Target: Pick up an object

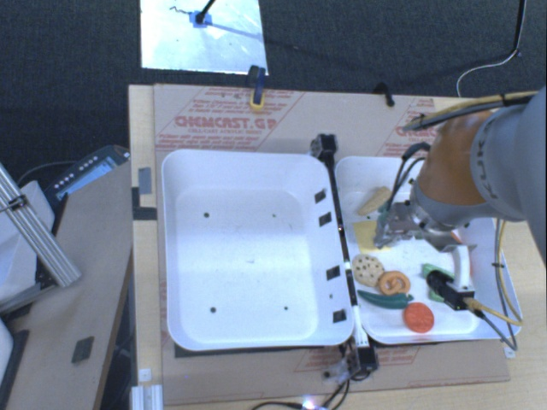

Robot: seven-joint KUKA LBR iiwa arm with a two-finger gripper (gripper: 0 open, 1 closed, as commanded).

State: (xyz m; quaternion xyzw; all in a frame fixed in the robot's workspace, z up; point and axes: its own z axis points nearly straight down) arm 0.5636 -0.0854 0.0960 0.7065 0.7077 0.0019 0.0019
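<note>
The gripper hovers low in the right bin, seemingly above a yellow piece (its finger spacing cannot be told). The approach step is underway; next it needs a descent and a firm close.

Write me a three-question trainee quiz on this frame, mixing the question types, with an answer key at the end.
1. True or false: the toy food items all lie in the bin on the camera view's left.
2. Multiple choice: which item lies nearest the front edge of the right bin? A) the cookie B) the red round piece C) the tan wedge
3. Fill in: the gripper hangs over the pale ______ block.

Key
1. False: they lie in the right bin.
2. B.
3. yellow.
</note>
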